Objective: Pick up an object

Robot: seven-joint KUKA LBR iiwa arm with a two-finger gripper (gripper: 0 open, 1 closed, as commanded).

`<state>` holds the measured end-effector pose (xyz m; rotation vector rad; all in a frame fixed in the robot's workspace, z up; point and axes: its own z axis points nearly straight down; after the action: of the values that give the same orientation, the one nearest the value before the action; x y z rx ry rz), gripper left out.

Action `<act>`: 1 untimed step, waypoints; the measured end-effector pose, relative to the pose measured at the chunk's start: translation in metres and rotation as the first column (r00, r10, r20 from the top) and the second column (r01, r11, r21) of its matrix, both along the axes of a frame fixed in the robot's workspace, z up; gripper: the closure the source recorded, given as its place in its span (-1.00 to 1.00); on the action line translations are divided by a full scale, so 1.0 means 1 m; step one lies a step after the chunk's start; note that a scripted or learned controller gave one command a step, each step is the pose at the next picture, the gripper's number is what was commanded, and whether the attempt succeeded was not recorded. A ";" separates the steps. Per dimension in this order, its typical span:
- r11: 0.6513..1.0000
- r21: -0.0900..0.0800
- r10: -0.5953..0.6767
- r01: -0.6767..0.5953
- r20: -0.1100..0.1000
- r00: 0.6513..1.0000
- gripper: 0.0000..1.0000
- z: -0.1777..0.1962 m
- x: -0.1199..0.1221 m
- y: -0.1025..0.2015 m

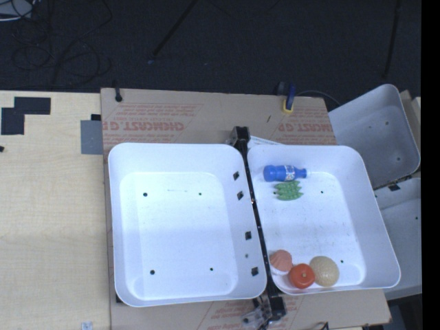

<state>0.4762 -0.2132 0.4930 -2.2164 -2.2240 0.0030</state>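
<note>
The right bin point(357, 184) holds several small objects. A blue bottle point(283, 173) lies on its side near the bin's back left corner. Just in front of it sits a small green leafy piece point(289, 191). At the front of this bin three round things huddle together: a pink one point(280, 259), a red tomato-like one point(301, 276) and a tan ball point(324, 270).
The left bin point(175, 222) stands beside the right one, joined by a black clip strip point(249, 212). Both rest on a cardboard sheet point(206, 119). A grey-white plate point(378, 126) lies at the far right, and dark floor with cables is behind.
</note>
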 end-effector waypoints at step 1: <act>1.000 0.000 0.002 -0.002 0.001 1.000 1.00 0.006 0.000 0.000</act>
<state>0.4762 -0.2131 0.4990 -2.2153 -2.2270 0.0018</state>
